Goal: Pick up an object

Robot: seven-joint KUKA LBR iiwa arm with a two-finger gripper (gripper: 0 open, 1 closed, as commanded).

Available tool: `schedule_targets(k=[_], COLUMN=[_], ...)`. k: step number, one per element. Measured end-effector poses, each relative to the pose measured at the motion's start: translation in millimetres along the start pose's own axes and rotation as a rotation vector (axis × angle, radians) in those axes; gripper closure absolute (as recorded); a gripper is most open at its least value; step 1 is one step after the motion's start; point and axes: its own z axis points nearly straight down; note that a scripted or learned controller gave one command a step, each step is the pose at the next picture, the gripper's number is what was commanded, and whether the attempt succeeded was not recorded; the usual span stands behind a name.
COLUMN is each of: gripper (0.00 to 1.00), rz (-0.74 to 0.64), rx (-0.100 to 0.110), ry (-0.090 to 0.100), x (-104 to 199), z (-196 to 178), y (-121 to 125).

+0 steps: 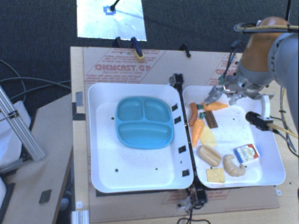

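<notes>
My gripper [224, 96] hangs over the back left corner of the right bin [268, 164], open, its fingers spread apart. Just below and in front of it lies a small orange carrot [216, 106], with nothing gripped between the fingers. More toy food fills the right bin: a longer carrot [198, 129], a reddish sausage [193, 113], a brown bar [211, 119], a yellow wedge [209, 137], a hot dog bun [210, 155], a croissant [233, 165], a cracker square [215, 175] and a small carton [246, 153].
A blue divided plate [145, 122] lies in the left bin [105, 171]. A black divider [184, 125] runs between the bins. A black fitting with cables [256, 119] juts over the right bin's right side. The arm's orange band [261, 48] is at upper right.
</notes>
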Motion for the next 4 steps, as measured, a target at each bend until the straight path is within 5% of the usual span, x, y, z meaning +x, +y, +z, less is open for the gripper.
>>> schedule_targets(k=[1,2,3,4], gripper=[0.00,0.00,1.00,1.00], rz=[0.004,0.004,0.004,0.001], rx=[0.002,-0.001,-0.004,-0.007], ry=[0.000,0.000,0.000,0.000], x=[-1,-1,-1,0], z=[60,75,63,17], y=[-6,-5,-4,5])
